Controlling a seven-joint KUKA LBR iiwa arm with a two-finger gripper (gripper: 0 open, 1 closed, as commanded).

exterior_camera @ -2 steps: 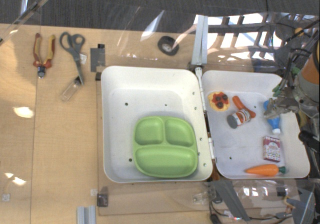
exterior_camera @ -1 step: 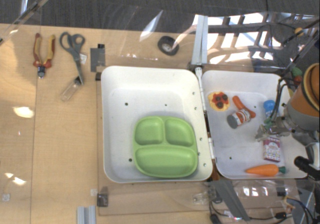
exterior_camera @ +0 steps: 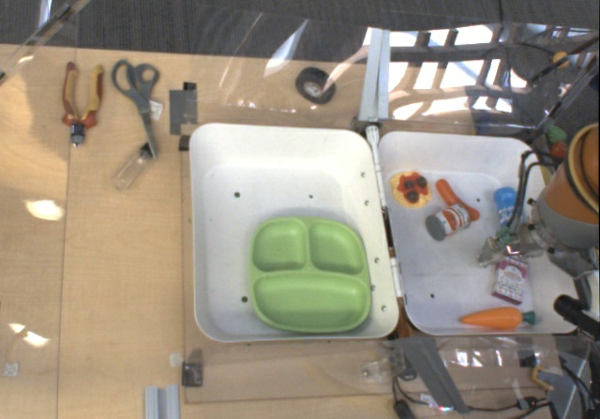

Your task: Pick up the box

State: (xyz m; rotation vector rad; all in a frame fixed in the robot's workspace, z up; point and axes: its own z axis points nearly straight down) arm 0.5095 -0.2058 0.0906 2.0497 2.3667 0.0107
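A small pink and white box (exterior_camera: 510, 278) is seen lying flat on the floor of the right bin (exterior_camera: 424, 300), near the bin's right side. The gripper (exterior_camera: 507, 246) is seen just above the top end of the box in the picture, so close that it seems to touch it or almost touch it. From the gripper, the box lies down toward the near edge of the desk (exterior_camera: 94, 267), a tiny bit to the right. The long side of the box runs from the far side of the bin toward the near side, leaned only a little. Its top end points at the gripper and its bottom end points at the toy carrot (exterior_camera: 491, 319), which is laid across the bin just below it. The box and the carrot are close but are not seen to touch. The box is not seen held; it is resting on the bin floor. Whether the gripper is released or clenched cannot be told, because that spot is small and blurry. A short move down toward the near edge is likely needed to bring the gripper over the middle of the box, and a grip across its short side would probably be easiest. A small can (exterior_camera: 451, 220) is lying to the left, well away from the box. A green divided plate (exterior_camera: 309, 274) is resting in the left bin (exterior_camera: 216, 220).
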